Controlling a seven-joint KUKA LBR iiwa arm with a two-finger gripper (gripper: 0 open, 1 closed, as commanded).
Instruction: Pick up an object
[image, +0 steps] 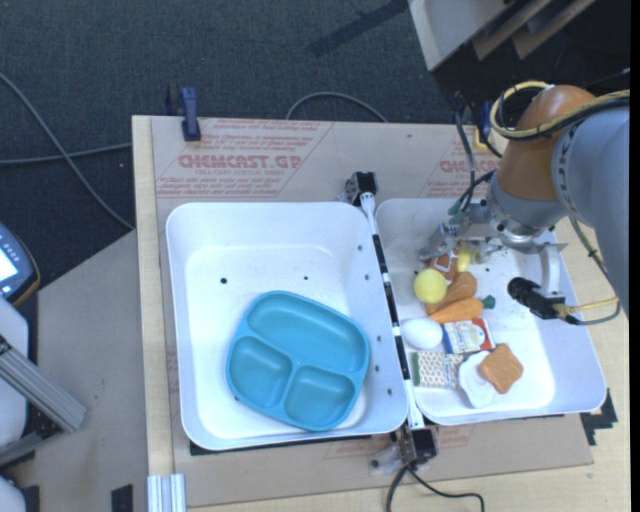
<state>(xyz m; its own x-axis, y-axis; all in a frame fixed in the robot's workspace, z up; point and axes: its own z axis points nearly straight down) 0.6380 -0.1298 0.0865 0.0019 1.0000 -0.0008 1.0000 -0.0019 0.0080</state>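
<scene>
Robot arm low over the right bin (570, 385), upper right of frame.
Jaws (455, 243) hidden — grip state unclear; yellow ball (431, 286) and carrot (458, 309) just below. Best target one item, descending straight.

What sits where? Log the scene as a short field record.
left bin: blue tray
right bin: lemon, carrot, egg, packet, brown toast
arm: reaches in from the right
hand: low over right bin's far end, above lemon
held: nothing seen
</scene>
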